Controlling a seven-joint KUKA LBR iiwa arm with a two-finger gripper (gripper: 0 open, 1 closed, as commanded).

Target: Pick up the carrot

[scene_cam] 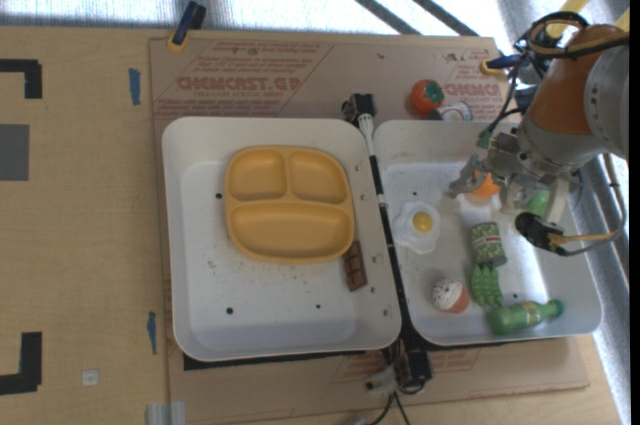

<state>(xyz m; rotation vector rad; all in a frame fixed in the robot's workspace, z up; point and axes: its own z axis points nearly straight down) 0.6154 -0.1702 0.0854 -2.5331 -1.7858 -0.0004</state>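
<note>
A: Camera view: where is the carrot (483, 184)?
B: Right of centre, in the right bin (590, 318), an orange piece directly under the gripper (487, 175).
A: Jaws?
B: Can't tell whether they're spread or pinching; the wrist hides them.
A: Progress?
B: The arm is over it; a grip isn't confirmed, and lifting remains

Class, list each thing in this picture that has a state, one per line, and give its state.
gripper: low in the right bin, over the carrot
carrot: partly hidden under the gripper
yellow divided plate: flat in the left bin, compartments bare
green bottle: lying on its side
green can: tipped over
fried egg: flat, yolk up
</note>
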